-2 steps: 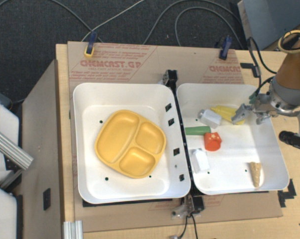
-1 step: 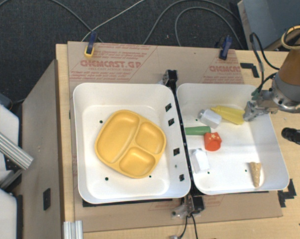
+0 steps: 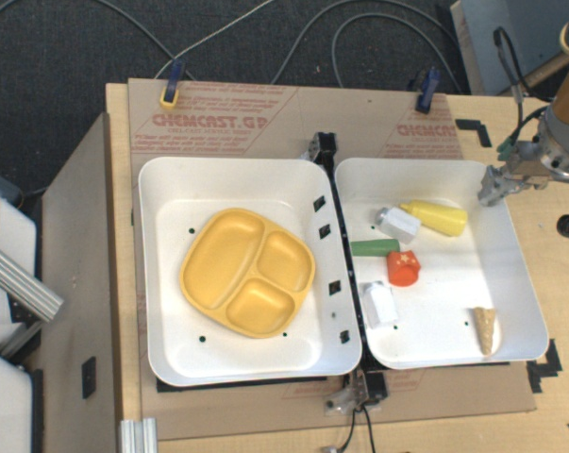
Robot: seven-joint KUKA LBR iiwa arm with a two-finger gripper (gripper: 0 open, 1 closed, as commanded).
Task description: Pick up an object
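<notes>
- While the arm [image 3: 562, 130] reaches in from the right edge, the pincer [image 3: 493, 185] sits over the far right corner of the right bin [image 3: 525, 291], low near the rim.
- Cannot tell from this view whether the pincer is apart or together; nothing is seen between its tips.
- Yellow bottle [image 3: 435, 218] with white cap [image 3: 398, 223] lies on its side just left of the pincer, near but not touching it.
- Green block [image 3: 374, 247] lies further left and nearer the camera, close to the divider between the bins.
- Orange-red small object [image 3: 403, 268] sits just beside the green block, on its pincer side, below the bottle.
- White small item [image 3: 379, 304] lies well left and toward the front of the right bin.
- Tan cone [image 3: 486, 329] rests at the front of the right bin, well apart from the pincer, roughly below it in the view.
- Left bin [image 3: 161, 253] is far left of the pincer and holds a yellow divided tray [image 3: 247, 272], tilted askew.
- Both bins sit on the desk [image 3: 124, 159], over cardboard.
</notes>
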